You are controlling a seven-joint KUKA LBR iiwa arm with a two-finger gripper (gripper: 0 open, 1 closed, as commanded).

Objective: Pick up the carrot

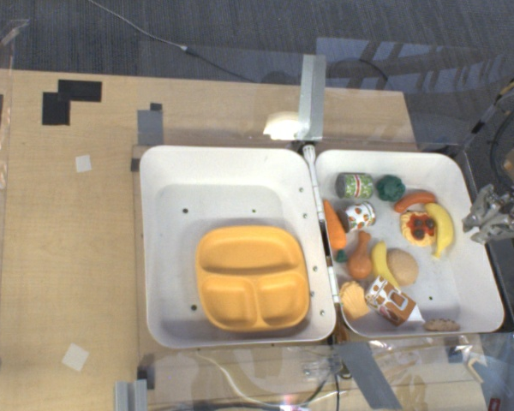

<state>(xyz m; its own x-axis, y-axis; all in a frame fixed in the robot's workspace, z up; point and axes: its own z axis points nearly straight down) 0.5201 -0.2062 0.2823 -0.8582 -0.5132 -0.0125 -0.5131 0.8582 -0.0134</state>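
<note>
The carrot (334, 225) is a slim orange piece lying lengthwise against the left wall of the right bin (475, 302), close to the divider between the two bins. A small white jar (360, 217) sits just to its right, and a brown drumstick (360, 259) lies just below it. My gripper (497, 217) hangs at the right rim of the right bin, far to the right of the carrot and apart from all the food items. Nothing is seen held in it.
The right bin also holds a green can (355, 185), broccoli (391, 187), a red sausage (414, 199), a banana (441, 228), a bread roll (403, 266) and a printed box (390, 300). A yellow compartment tray (253, 276) lies in the left bin (167, 229).
</note>
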